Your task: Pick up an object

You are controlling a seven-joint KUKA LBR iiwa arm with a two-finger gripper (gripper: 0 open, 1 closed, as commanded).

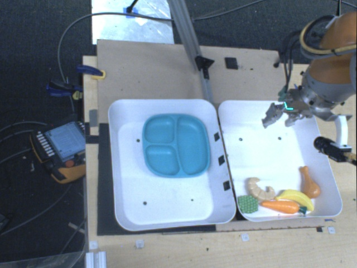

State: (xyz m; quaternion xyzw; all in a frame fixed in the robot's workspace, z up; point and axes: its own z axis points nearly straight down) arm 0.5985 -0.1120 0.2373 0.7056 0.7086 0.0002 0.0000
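My gripper hangs over the back part of the right bin, its fingers open with nothing between them. Toy food lies clustered at that bin's front right corner: a yellow banana, an orange carrot, a tan ginger-like piece, a green piece and a brown drumstick-shaped piece. The gripper is well behind and above these items, apart from all of them.
The left bin holds a blue divided plate. A grey pole slants over the bench behind the bins. Clamps and a handheld device sit off the bench at left.
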